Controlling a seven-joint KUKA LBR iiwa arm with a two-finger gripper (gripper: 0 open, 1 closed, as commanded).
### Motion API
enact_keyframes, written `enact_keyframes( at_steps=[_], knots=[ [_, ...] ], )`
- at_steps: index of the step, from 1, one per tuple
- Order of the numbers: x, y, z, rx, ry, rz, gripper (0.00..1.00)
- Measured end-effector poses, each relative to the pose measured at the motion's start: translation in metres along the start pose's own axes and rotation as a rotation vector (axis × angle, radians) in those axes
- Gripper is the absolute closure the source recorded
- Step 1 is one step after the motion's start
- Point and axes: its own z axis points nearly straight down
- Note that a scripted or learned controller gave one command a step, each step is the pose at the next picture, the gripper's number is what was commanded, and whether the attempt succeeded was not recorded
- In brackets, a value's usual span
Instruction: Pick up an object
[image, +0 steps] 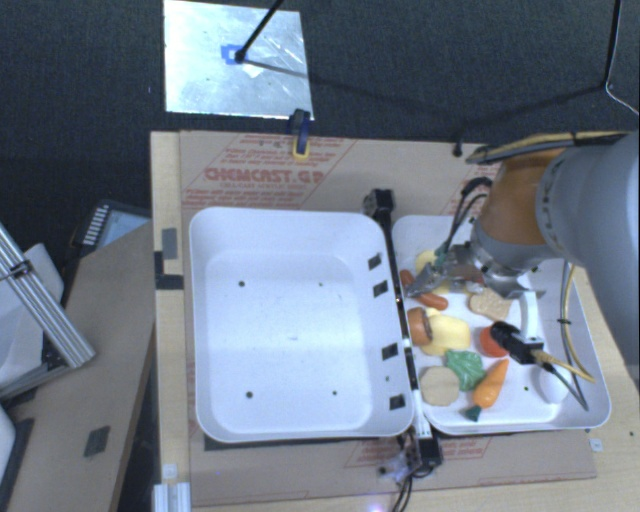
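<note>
Sausage (433, 299), judged the likeliest target, lies near the left wall of the right bin (535, 398), crowded by a bread slice (489, 305), a carrot (489, 384) and a green piece (464, 367); the gripper (447, 268) hangs just above it, seemingly posed for descent; whether it is open or closed cannot be told; no grasp shows.

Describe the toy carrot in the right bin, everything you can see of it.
The carrot looks like smooth plastic, with an orange body and a small green stub at its lower left end. It lies flat and slanted on the floor of the right bin, near the front edge. Its left side appears to touch a green leafy piece. Nothing grips it.
</note>
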Motion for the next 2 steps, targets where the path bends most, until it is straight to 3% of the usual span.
enact_keyframes(
  at_steps=[2],
  knots=[
    [0.006, -0.062, -0.001, 0.010, -0.006, 0.007, 0.00]
  ],
)
